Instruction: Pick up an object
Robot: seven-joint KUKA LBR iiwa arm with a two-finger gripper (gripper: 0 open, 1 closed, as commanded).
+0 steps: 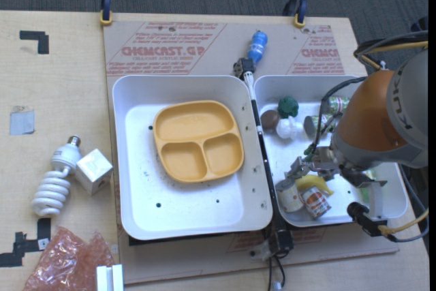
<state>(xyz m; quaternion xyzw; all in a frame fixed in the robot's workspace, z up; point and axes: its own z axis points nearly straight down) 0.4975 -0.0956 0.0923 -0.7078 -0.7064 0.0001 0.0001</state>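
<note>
My gripper (304,171) hangs low in the right bin (390,202), with the orange-banded wrist above it to the right. Its metal fingers (297,172) stand slightly apart over a yellow object (315,182) and a small can with a red and white label (315,202). Nothing sits between the fingers. Further back in the same bin lie a dark green ball (288,105), a brown round object (270,119) and a white figure (289,127). A green-labelled can (336,104) peeks out behind the arm.
The left bin (136,201) holds a yellow divided tray (198,140). A blue clamp (257,46) lies on the board behind the bins. Left of the bins on the bench sit a spiral light bulb (56,181), a white cube (94,169) and a crumpled red bag (68,261).
</note>
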